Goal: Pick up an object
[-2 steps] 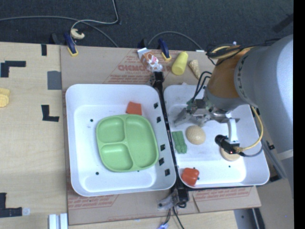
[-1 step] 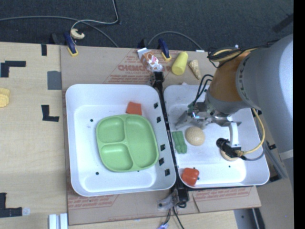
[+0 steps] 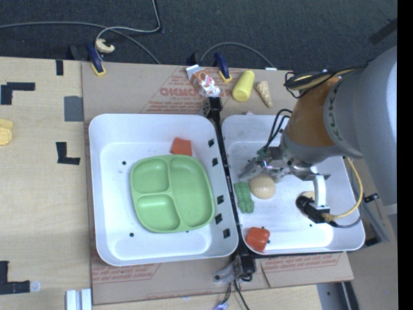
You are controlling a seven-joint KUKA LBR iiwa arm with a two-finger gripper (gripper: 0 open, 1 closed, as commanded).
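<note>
In the right bin (image 3: 342, 237) a beige round object (image 3: 262, 186) lies near the left wall, with a green vegetable-like piece (image 3: 244, 197) just left of it and a red piece (image 3: 257, 238) at the front left corner. My gripper (image 3: 257, 167) hangs low over the bin, its metal fingers (image 3: 250, 169) spread just above and behind the beige object. Nothing sits between them. In the left bin (image 3: 103, 192) are a green divided plate (image 3: 171, 193) and an orange block (image 3: 181, 147) behind it.
Behind the bins on the cardboard lie a yellow cylinder (image 3: 243, 86), a tan cone (image 3: 264, 93) and a small printed packet (image 3: 203, 81). Blue clamps (image 3: 97, 61) hold the cardboard's back edge. Cables run along the arm at the right bin's right side.
</note>
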